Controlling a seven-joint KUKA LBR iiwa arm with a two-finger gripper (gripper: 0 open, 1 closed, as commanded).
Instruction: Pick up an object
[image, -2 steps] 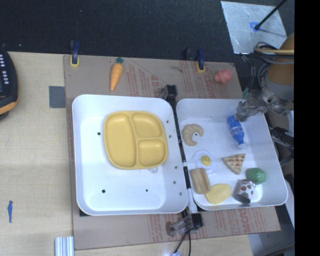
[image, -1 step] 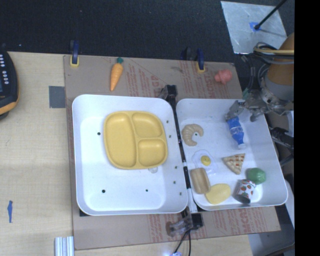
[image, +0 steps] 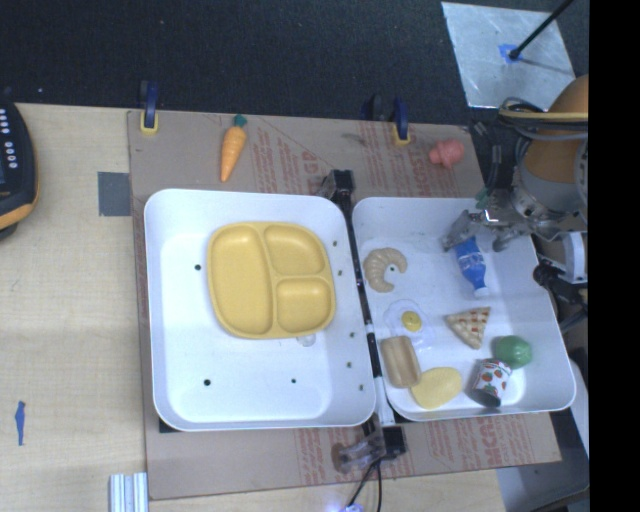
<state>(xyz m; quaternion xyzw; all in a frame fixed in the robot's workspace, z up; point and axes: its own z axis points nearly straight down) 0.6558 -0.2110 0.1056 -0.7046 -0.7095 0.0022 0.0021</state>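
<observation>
blue packet (image: 472, 267): lay in the right bin (image: 560, 330), just under the gripper (image: 482, 226)
gripper: fingers looked spread, nothing between them yet
good move: probably drop straight, straddle the packet's narrow width, close gently
neighbours: pizza slice (image: 468, 325) beyond it, croissant (image: 385, 266) off to the side

Gripper (image: 478, 232) low, arm from right — angled

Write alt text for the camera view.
The gripper hangs over a blue packet in the right bin, which also holds toy foods such as a croissant. The left bin holds a yellow divided plate.
</observation>
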